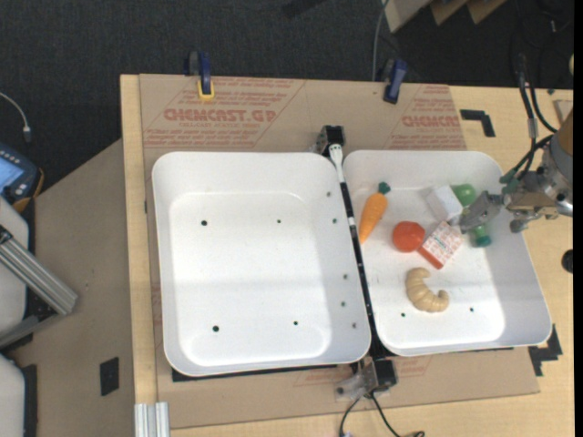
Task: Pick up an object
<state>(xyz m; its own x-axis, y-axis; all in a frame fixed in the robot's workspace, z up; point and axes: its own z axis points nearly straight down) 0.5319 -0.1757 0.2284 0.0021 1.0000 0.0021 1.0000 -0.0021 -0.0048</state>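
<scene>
The right bin holds several small objects. An orange carrot lies near its left wall, with a red tomato beside it. Toward the front lies a tan croissant. A red and white carton sits right of the tomato, a white block behind it, and a green item next to that block. My gripper reaches in low from the right edge, just right of the carton and over a second green piece. I see nothing held in it.
The left bin lies beside the right one, with a black divider strip between them. Blue clamps hold the cardboard base at the back. Cables hang at the far right.
</scene>
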